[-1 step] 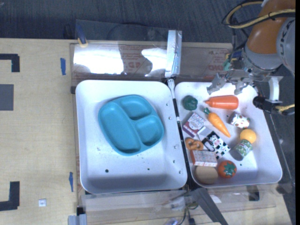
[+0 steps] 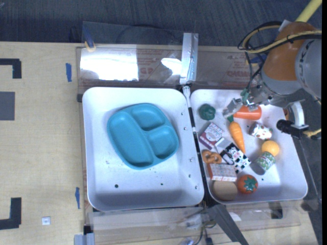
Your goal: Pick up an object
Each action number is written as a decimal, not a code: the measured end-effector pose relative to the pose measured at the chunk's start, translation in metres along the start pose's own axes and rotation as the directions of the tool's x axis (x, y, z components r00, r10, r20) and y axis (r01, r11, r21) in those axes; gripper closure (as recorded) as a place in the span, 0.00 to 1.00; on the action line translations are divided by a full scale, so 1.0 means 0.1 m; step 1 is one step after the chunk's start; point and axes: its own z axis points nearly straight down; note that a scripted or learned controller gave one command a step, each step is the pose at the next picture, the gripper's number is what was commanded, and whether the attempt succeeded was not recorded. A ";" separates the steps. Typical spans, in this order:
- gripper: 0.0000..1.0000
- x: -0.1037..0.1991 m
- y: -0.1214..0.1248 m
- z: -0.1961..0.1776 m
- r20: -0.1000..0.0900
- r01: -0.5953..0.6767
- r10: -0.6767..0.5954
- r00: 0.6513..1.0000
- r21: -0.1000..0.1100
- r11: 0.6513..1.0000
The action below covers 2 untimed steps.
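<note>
My gripper hangs low over the back of the right bin, with the grey arm and its orange band reaching in from the upper right. A red-orange oblong toy lies right against the gripper's tip; whether it is gripped is hidden. An orange carrot lies just in front of it. A dark green ball sits to the gripper's left.
The right bin also holds a white spotted toy, a yellow ball, a green can, a tomato, a pretzel, snack packets and a tan bun. A blue divided plate lies in the left bin.
</note>
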 end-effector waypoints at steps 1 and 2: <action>0.00 -0.36 0.10 0.28 -0.010 -0.050 0.050 0.999 0.015 0.999; 1.00 -0.36 0.11 0.19 -0.007 -0.047 0.047 0.999 0.014 0.999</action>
